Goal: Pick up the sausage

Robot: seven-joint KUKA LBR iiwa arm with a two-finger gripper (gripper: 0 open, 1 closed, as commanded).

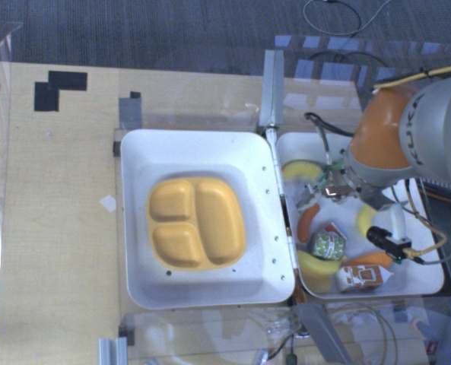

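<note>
The sausage [307, 221], a short orange-red oblong, lies near the left wall of the right bin [430, 284]. My gripper [322, 191] hangs low over the bin, just above and to the right of the sausage's upper end. The grey arm with its orange band [381, 131] comes in from the right and hides the bin's upper right part. I see nothing lifted off the bin floor.
Around the sausage lie a yellow banana [301, 170], a green-labelled can [328, 245], another yellow fruit [316, 265], a lemon [366, 219], a carrot [371, 259] and a small carton [360, 278]. The left bin [134, 204] holds a yellow divided plate [197, 221].
</note>
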